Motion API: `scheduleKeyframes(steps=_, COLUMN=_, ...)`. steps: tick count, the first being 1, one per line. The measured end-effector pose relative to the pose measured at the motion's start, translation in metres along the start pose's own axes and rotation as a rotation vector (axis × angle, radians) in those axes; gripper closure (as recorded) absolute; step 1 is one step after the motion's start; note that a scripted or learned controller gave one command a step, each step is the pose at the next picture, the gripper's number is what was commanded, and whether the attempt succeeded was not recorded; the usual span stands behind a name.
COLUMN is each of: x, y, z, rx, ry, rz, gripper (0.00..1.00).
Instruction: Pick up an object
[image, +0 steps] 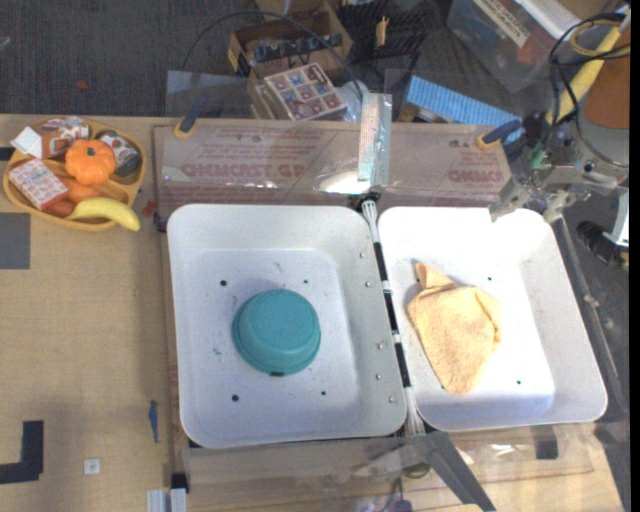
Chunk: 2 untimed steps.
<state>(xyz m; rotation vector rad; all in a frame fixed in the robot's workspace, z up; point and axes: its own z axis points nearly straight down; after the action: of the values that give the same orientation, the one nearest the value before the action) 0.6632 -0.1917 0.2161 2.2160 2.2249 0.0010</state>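
An upturned teal bowl (278, 331) sits in the middle of the left bin (200, 240). A crumpled tan cloth (455, 329) lies in the right bin (570, 350), slightly left of its centre. My gripper (525, 211) hangs over the far edge of the right bin, well above and behind the cloth. Its two fingers (503, 203) are spread apart and hold nothing, so the gripper is open.
A yellow dish (30, 195) of toy food with an orange pumpkin and a banana stands on the bench at far left. A cardboard wall (260, 165) runs behind both bins. Cables and boxes clutter the floor beyond it.
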Motion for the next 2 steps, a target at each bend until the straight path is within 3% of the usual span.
scheduleKeyframes(steps=1, x=0.032, y=-0.084, z=0.059, rx=0.000, ry=0.000, rz=-0.012, gripper=0.00)
scheduleKeyframes(steps=2, x=-0.002, y=-0.100, z=0.124, rx=-0.013, ry=-0.001, rz=-0.086, gripper=0.00)
